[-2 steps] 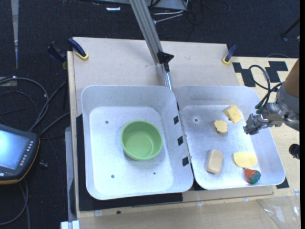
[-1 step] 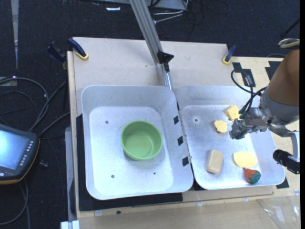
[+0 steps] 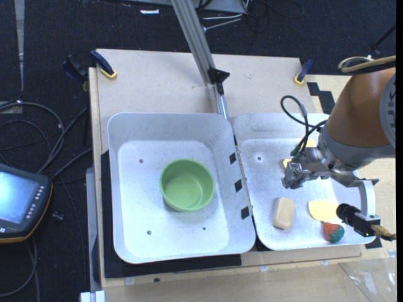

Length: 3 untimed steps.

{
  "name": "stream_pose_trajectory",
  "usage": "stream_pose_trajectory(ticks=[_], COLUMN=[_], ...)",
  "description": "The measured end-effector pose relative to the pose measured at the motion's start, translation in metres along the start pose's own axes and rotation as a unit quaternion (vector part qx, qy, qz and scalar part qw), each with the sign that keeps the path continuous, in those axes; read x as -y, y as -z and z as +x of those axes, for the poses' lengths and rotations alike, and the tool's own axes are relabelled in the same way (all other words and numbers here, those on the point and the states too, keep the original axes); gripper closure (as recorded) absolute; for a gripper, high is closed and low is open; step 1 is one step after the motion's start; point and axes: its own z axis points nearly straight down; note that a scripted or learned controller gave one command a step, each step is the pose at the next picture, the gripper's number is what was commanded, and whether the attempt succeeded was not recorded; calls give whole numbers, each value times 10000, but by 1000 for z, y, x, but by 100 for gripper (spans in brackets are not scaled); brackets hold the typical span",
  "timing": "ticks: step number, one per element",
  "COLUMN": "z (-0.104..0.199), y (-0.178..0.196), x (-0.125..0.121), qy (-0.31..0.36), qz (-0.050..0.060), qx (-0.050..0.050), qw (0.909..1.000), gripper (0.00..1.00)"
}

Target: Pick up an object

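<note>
At the near edge of the right bin (image 3: 252,131), closest to the camera, a small red and teal object (image 3: 334,232) lies by the front rim, with a flat yellow piece (image 3: 322,210) just behind it and a cream block (image 3: 283,213) a little to their left on the bin floor. Behind these, the gripper (image 3: 293,176) hangs low over the middle of the same bin, its grey wrist and orange band reaching in from the right with black cable looped above it; the cream block is near it, to the front, but apart from it. Whether the jaws are released or clenched cannot be told from here, since the dark mechanism hides them against the bin floor, and nothing is seen held. A scrap of yellow shows just behind the gripper, too hidden to name. In the left bin (image 3: 126,137) a green bowl (image 3: 187,185) sits upright near the middle, well apart from the arm. The step in hand looks like the descent or the closing phase of a grasp try in the right bin, with no object yet secured. The next move would call for the jaws to be set squarely around one piece, likely the cream block as the nearest, then closed and raised to check it comes up.
</note>
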Motion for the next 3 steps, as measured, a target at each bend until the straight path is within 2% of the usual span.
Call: stream_pose_trajectory(ticks=[2, 3], z=[109, 159], y=[19, 8], x=[-6, -11], qy=[5, -1], qz=[-5, 2], qx=[1, 4], qw=[10000, 10000], gripper=[100, 100])
